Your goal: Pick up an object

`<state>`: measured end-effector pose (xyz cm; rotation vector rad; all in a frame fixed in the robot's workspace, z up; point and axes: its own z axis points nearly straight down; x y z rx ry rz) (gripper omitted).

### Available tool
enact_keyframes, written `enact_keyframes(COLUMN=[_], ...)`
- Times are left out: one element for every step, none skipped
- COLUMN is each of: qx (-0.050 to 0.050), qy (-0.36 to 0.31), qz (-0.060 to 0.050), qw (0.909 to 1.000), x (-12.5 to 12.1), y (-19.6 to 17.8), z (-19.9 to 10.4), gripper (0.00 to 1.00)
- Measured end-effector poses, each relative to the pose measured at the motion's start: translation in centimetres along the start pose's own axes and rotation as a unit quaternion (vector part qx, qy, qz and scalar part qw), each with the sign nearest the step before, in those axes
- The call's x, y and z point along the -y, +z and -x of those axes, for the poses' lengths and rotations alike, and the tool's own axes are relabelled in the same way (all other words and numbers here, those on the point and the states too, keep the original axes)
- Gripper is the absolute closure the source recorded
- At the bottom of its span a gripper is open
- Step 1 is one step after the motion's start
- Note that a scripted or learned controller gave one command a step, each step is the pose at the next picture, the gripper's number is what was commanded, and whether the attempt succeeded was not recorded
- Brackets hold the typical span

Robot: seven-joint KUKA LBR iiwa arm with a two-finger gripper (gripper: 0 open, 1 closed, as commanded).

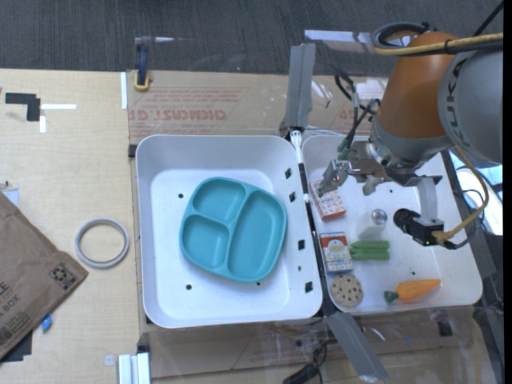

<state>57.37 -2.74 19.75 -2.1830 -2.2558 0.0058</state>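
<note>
Approach step: tool (pixel 340 169) hovering just above red packet (pixel 329 202); grip state indiscernible. Next: descending squarely onto packet.

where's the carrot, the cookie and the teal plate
carrot (pixel 418 290), camera view, middle of its orange body
cookie (pixel 346 291), camera view, centre of its top face
teal plate (pixel 258 232), camera view, floor of its largest compartment

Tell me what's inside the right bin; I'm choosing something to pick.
In the right bin: a red carton, a small box, a cookie, a green vegetable, a carrot. The arm covers its far part.
</note>
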Motion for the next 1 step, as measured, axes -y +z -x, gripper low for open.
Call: enact_keyframes(qx=[0.0], qy=[-0.041], qz=[0.001], qw=[0.9992], x=[-0.99], y=[5.55], z=[8.21], gripper=[0.0])
